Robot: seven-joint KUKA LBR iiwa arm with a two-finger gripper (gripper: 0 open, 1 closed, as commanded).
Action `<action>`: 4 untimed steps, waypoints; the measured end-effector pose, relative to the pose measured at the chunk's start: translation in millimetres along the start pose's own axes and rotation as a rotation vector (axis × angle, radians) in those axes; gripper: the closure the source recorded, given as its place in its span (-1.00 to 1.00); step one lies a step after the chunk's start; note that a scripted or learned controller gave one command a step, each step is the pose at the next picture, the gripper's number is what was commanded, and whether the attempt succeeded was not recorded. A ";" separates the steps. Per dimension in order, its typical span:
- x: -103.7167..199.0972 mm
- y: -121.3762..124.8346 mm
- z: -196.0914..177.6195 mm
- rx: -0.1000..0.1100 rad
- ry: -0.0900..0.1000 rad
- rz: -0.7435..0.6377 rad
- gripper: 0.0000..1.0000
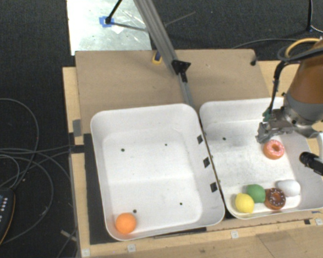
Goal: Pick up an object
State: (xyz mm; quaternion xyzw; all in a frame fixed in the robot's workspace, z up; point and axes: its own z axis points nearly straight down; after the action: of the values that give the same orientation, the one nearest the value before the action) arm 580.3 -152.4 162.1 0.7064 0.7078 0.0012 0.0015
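Right now the gripper (265, 135) hangs just over the pink donut (274, 149) near the right bin's (227, 115) right edge; I can't tell its grip.

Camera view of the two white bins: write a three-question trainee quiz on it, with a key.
1. True or false: the round orange ball lies in the left shallow white bin.
2. Which item lies nearest the pincer?
A. round yellow ball
B. pink frosted toy doughnut
C. white egg-shaped piece
3. Fill in: the round green ball sits between the yellow ball and the ____ sprinkled toy doughnut.

Key: 1 true; 2 B; 3 brown.
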 end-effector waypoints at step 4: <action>110.2 -16.6 -92.9 0.003 0.003 -0.009 1.00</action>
State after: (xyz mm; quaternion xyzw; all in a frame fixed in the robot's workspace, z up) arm 563.1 -42.1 254.9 0.7032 0.7109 0.0011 -0.0005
